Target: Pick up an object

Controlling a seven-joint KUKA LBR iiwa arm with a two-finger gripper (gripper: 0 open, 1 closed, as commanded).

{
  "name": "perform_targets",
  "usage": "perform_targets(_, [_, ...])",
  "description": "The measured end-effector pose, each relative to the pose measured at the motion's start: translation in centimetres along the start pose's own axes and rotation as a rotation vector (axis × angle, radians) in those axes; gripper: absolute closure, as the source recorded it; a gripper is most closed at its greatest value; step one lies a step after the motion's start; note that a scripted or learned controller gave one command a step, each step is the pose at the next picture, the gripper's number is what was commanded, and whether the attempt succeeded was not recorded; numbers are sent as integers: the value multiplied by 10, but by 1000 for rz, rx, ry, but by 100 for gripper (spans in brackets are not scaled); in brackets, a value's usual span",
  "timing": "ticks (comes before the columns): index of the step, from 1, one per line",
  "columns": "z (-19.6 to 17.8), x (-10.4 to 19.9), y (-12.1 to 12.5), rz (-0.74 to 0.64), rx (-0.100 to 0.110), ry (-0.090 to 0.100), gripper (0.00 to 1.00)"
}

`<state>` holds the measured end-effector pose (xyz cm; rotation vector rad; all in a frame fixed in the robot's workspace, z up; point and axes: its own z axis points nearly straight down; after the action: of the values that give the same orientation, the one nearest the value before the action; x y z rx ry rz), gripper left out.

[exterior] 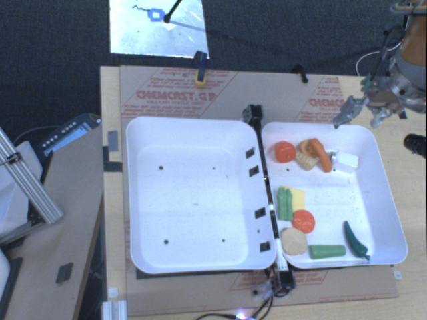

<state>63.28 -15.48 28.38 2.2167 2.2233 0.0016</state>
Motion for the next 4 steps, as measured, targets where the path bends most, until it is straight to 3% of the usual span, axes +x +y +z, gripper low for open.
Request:
perform_targets(1, [153,-54,-53,8,17,3,0])
perform_targets(2, [183,-13,11,3,0,-1,0])
perform_targets(3, [172,-12,13,0,-3,-1,100])
perform_targets(4, [201,2,-59,3,9,3,100])
